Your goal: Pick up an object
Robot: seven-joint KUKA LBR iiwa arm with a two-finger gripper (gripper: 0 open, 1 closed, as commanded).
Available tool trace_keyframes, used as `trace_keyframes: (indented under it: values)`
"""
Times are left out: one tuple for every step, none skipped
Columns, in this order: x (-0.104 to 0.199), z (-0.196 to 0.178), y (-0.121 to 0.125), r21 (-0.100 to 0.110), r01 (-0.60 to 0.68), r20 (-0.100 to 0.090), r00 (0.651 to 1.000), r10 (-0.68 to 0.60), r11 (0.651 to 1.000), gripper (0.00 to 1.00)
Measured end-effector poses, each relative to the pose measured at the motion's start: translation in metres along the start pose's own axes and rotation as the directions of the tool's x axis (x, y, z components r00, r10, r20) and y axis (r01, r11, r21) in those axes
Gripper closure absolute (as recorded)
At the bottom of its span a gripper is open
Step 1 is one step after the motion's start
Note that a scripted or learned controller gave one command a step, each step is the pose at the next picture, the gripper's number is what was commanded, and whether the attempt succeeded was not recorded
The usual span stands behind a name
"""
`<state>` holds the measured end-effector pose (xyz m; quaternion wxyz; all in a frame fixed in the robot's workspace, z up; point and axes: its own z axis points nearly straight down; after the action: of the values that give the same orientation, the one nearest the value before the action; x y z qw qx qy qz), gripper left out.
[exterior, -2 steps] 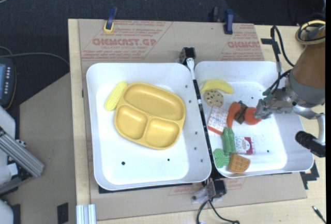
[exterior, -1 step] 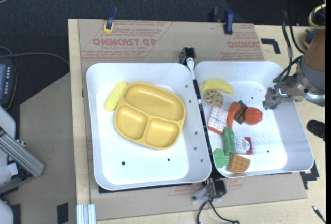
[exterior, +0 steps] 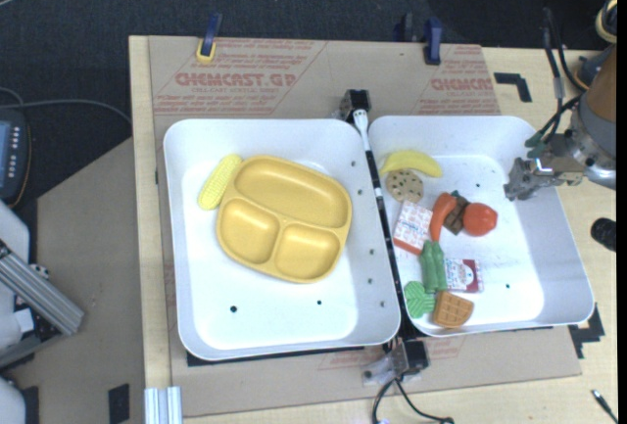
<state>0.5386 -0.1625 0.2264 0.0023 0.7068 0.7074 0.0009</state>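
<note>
While jaws (exterior: 519, 182) hover rt, tomato (exterior: 479, 218) just left, apart.

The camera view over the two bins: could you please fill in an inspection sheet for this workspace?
Surface: two white bins, left bin, right bin, on a board.
Job's things: in the right bin, banana, cookie, tomato, waffle.
Clutter: yellow divided plate and corn cob in the left bin.
Grippers: gripper above the right bin's far right side, holding nothing visible.
Cables: cable on the floor at left.
Surroundings: dark carpet.
</note>
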Motion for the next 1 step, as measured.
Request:
trace_keyframes:
  values:
    - [0.055,0.009,0.006,0.006,0.005,-0.004,1.0,-0.005,1.0,1.0]
